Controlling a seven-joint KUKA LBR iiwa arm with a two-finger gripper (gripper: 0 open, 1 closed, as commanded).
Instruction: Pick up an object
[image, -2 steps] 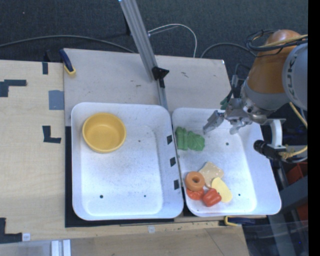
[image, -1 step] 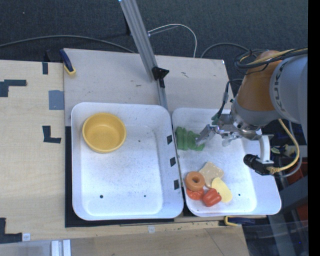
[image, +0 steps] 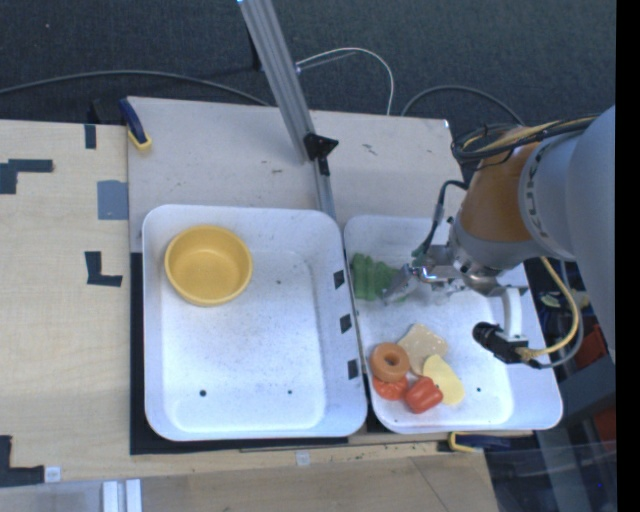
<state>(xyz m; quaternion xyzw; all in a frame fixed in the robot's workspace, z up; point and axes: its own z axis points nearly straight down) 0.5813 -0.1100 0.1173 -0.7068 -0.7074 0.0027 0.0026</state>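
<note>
Camera view: two white bins side by side on the table (image: 60, 300). The left bin (image: 240, 400) carries a yellow bowl (image: 208, 264) near its upper-left corner. The right bin (image: 500, 400) carries the food items: a green leafy piece (image: 368, 276) at the upper left, and toward the front a cluster of doughnut (image: 389, 360), red pepper (image: 422, 396), pale bread slice (image: 424, 342) and yellow piece (image: 446, 382), all touching or overlapping.

The arm (image: 560, 190) reaches in from the right, orange band above the wrist. The tool (image: 405, 285) sits low in the right bin, just beside the green leafy piece on its right edge. Whether the tool is released or clenched I cannot tell; the tip blurs into the green, and nothing is plainly seen between its parts.

Judgement: the step in hand looks like closing on the green piece, the nearest target and apart from the cluster. To do it well, the tool should be centred over the bulk of the piece rather than its fringe, pressed down close to the bin floor, then closed fully before any lift. Lift straight up; the bin wall at the left is near, and a sideways drag could push the piece against it.
</note>
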